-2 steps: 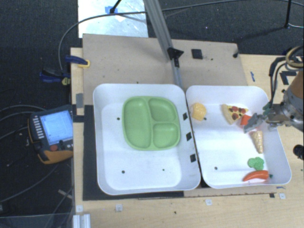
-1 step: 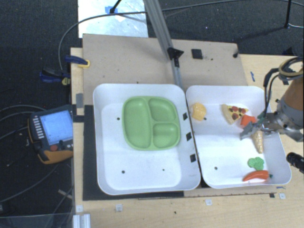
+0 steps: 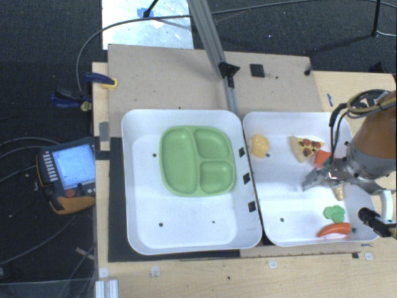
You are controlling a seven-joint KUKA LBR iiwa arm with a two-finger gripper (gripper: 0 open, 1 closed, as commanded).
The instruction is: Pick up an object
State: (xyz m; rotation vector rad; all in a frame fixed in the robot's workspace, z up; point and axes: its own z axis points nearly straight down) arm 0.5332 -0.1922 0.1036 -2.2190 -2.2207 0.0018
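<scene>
Gripper (image 3: 319,177) state I can't tell; it's crowded between pizza (image 3: 306,146) and broccoli (image 3: 334,213), so you risk a nudge, not a grab.

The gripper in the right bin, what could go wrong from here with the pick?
The gripper sits low in the right bin, with the pizza slice and an orange toy piece close together beside it, so it may nudge or catch two at once. The broccoli and red sausage lie near the bin's corner, where the wall could block the fingers.
</scene>
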